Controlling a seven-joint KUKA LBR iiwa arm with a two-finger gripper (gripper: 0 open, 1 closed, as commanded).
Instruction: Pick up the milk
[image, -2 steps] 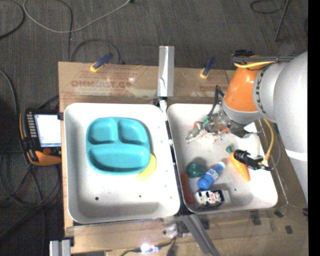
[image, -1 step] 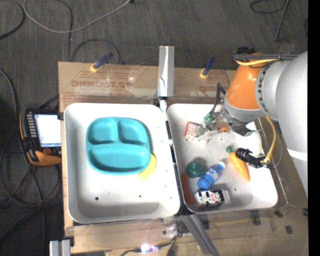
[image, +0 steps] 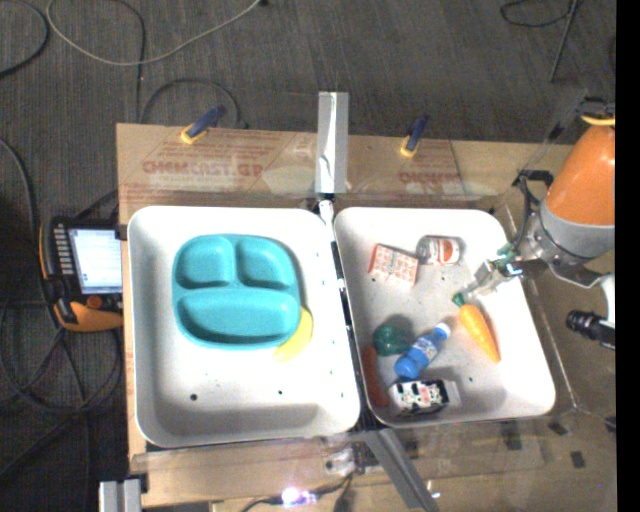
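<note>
Gripper (image: 478, 285), grasp unreadable, hangs near the carrot (image: 481, 333); milk carton (image: 420, 395) lies flat, long axis left-right.

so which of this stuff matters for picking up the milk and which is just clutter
For the job: milk carton; gripper.

Lying about: carrot; blue bottle; can; teal divided plate; banana.

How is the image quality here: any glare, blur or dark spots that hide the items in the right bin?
Camera view: even light in the right bin; the carton, can and carrot read clearly, their labels too soft to read. A bright glare spot at the bench's front edge. The gripper is slightly blurred.
</note>
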